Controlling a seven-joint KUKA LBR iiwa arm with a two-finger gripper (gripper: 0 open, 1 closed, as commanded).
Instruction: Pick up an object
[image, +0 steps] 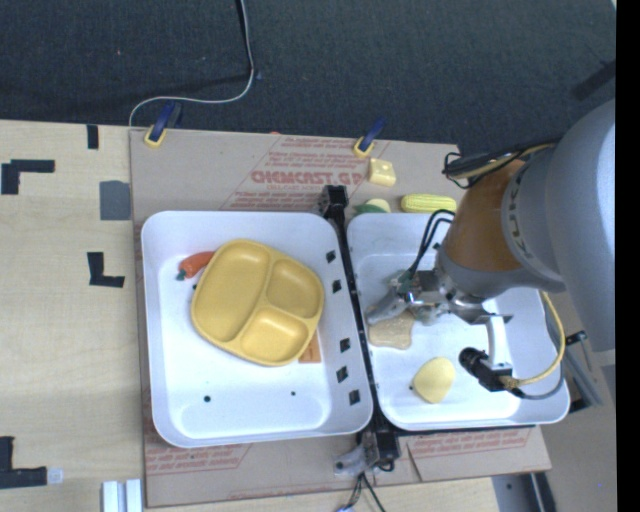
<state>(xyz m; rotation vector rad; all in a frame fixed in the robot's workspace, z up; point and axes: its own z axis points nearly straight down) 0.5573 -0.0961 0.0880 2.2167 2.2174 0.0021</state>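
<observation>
The left white bin (165, 330) holds a yellow three-compartment plastic plate (258, 301), tilted toward the bin's upper middle. An orange carrot-like piece (195, 263) pokes out from under the plate's upper-left edge, and an orange sliver (312, 349) shows at its lower right. In the right white bin (530, 410), a pale tan wedge-shaped piece (391, 335) lies near the left wall, with the gripper (400, 300) just above it, touching or nearly so; whether the gripper is released or clenched, I cannot tell. A pale yellow rounded object (433, 380) sits lower in that bin, apart from the gripper. Beyond the bins, a yellow corn-like piece (428, 203) rests on the bench.
</observation>
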